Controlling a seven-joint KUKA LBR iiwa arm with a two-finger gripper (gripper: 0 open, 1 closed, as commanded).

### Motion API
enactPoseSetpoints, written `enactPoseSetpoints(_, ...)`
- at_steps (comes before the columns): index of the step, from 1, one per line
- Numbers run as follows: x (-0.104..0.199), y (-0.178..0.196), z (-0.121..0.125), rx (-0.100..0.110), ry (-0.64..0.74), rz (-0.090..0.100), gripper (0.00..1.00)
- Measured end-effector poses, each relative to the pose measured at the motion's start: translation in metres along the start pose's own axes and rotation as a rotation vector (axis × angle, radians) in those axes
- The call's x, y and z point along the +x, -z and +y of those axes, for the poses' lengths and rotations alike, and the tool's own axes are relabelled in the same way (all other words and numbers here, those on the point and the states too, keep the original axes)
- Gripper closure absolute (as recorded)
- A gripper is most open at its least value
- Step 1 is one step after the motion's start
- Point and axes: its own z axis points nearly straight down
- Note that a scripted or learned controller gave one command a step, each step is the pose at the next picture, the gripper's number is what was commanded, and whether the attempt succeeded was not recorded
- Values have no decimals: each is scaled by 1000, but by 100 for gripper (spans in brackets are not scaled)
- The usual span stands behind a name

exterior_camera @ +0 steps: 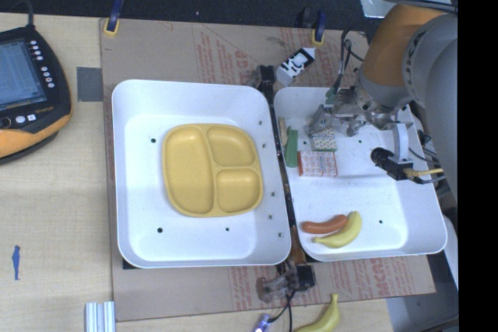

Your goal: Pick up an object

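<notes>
KUKA arm is reaching into the right bin, its gripper sitting low over small packets.

The left bin (140, 237) is holding a yellow divided plate (212, 169) at its middle. The right bin (389, 233) is carrying the arm (416, 58), which is coming in from the right. The gripper (325, 123) is hanging just above a small checkered packet (323, 141); whether its fingers are parted or closed I cannot tell. A red-printed packet (318, 163) is lying just below, a green stick (292, 147) is resting by the left wall, and a banana (342, 232) is touching a sausage (323, 225) near the front.
</notes>
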Motion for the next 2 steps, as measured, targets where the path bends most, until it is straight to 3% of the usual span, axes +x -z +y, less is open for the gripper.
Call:
enactPoseSetpoints(1,15,0,10,-4,2,-1,0)
enactPoseSetpoints(2,15,11,10,-3,4,-2,100)
